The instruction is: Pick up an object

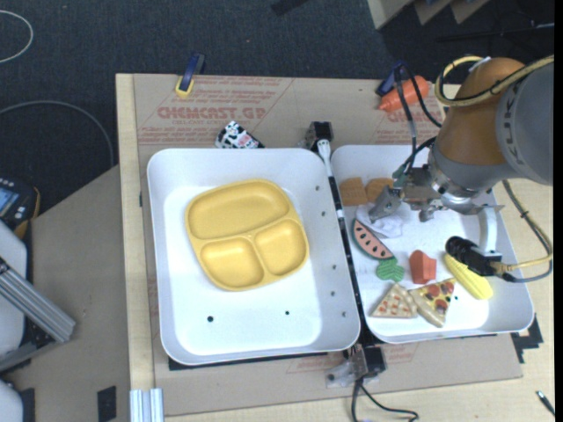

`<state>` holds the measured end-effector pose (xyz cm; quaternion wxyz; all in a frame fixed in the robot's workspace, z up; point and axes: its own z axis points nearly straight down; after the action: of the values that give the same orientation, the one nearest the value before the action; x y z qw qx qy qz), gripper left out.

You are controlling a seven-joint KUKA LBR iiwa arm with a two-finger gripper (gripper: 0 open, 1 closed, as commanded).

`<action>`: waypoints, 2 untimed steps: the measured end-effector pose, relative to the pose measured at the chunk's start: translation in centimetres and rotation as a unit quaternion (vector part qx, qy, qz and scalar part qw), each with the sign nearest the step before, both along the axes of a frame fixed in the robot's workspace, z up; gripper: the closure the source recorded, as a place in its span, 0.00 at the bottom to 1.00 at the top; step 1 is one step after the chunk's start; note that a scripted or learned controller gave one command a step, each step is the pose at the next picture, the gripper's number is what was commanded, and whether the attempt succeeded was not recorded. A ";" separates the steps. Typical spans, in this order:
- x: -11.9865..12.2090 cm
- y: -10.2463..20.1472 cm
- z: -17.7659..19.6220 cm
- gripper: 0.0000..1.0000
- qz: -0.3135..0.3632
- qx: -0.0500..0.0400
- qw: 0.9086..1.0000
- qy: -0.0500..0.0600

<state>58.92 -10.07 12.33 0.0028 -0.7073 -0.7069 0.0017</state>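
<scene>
**Q:** What does the scene comprise?

**A:** A desk (264,104) bearing two shallow white bins side by side. The left bin (255,323) holds a yellow divided plate (246,234), lying flat. The right bin (369,161) holds an assortment of toy foods. The grey arm (479,134) reaches in from the right over the right bin's upper half.

**Q:** Where is the end effector, and in what state?

**A:** The end effector (406,211) is low over the upper middle of the right bin. Whether it is spread or pressed together cannot be told from this angle. Nothing can be seen gripped in it.

**Q:** Where are the objects available for picking?

**A:** All are in the right bin.
- Two brown blocks (353,192) lie near the upper left corner, just left of the end effector.
- A small white crumpled piece (391,226) lies directly beneath the end effector. Contact cannot be determined.
- A watermelon slice (372,239) lies along the left wall, below the brown blocks.
- A green piece (390,271) lies just below the slice, with a red block (423,266) beside it to the right.
- Two pizza slices (395,303) lie side by side near the bottom edge.
- A yellow elongated toy (469,278) lies tilted to the right of the red block.

**Q:** Is there anything outside the bins?

**A:** A small black-and-white item (237,136) rests on the desk above the left bin.
</scene>
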 end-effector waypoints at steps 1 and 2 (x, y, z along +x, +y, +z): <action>0.0 0.1 -4.0 0.00 0.000 0.000 1.000 -0.002; 0.3 0.1 -2.5 1.00 0.000 0.000 1.000 -0.007</action>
<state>59.22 -9.97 9.86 -0.0021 -0.7075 -0.7067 -0.0030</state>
